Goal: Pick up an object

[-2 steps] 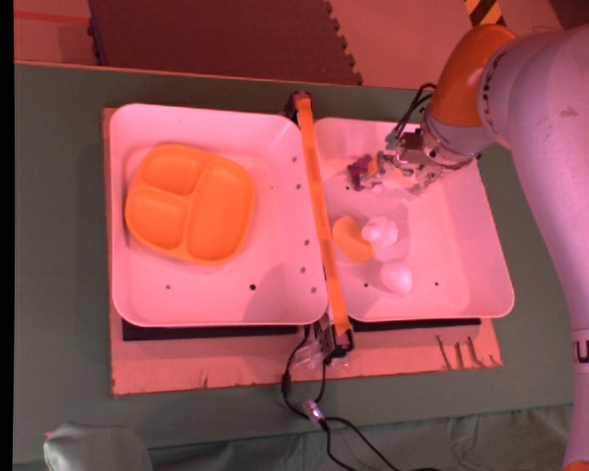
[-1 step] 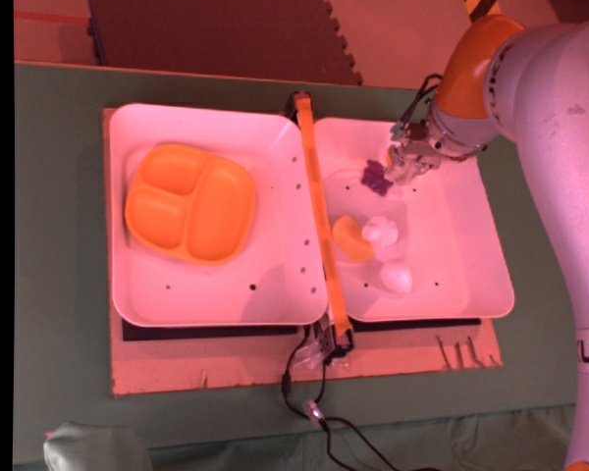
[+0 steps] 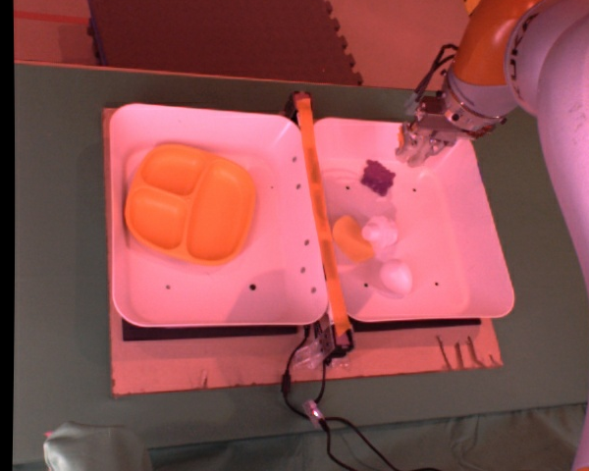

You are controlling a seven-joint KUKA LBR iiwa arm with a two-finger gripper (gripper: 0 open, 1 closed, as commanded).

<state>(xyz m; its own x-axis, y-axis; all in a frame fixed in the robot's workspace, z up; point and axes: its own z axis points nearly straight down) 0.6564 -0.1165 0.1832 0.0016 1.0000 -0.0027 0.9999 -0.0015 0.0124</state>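
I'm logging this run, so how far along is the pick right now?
Barely started. The two-finger gripper hovers over the right white bin, carrying nothing. The small purple block, orange curved piece and two white lumps all lie on the bin floor. Descent, grasp and lift remain.

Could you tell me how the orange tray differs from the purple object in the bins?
The orange tray lies in the left bin; the purple object lies in the right bin. The tray is far larger, with three compartments; the purple object is small and lumpy. Both rest flat.

Glossy orange plastic tray (image 3: 189, 202) in smooth white bin (image 3: 265, 292).
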